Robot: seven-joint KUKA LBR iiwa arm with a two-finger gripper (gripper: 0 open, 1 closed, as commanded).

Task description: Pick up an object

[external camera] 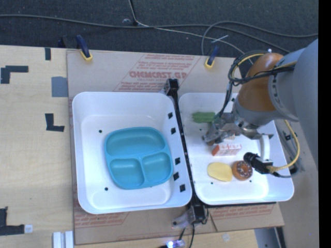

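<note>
The pincer (216, 132) hangs low in the right bin (274, 192), between a green item (202, 117) and a red-and-white packet (226, 149). A yellow piece (220, 172) lies beside a brown doughnut (241, 170) (touching, it seems); a blue divided plate (138, 156) sits in the left bin (88, 112).

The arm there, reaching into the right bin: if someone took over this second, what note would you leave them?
Gripper: low in the right bin, among the items; whether it is open or shut cannot be told, and nothing is seen held.
Right bin items: green piece at the back, red-and-white box just below the gripper, yellow piece and brown donut at the front.
Left bin: blue tray.
Done: arm brought down to the items.
Left: grasp one item and lift it.
</note>
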